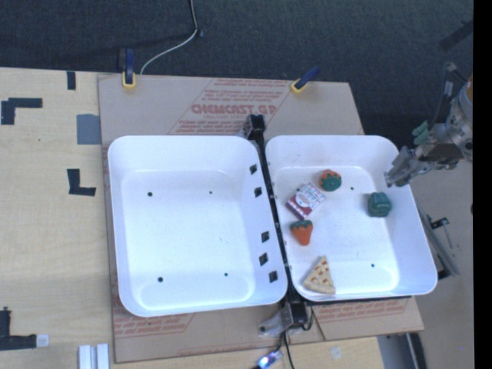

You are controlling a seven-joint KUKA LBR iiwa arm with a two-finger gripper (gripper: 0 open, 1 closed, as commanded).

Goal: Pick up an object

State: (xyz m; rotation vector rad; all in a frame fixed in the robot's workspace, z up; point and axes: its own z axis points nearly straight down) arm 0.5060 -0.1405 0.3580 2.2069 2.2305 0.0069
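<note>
**Five toys lie in the bin by the claw**

Five small things sit in the right bin (400, 271), all left of and below the claw (393, 177), which hangs over that bin's right rim. Nearest it lies a green block (378, 204). Farther left are a tomato (330, 180), a red packet (306, 201), a strawberry (302, 231) and a pizza slice (320, 276). Whether the claw is apart or together cannot be told.

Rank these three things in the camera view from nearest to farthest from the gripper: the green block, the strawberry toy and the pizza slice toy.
Measured from the gripper at the right bin's right rim:
1. Green block, just below and left of it.
2. Strawberry toy, near the bin's left wall.
3. Pizza slice toy, at the bin's front edge.
</note>
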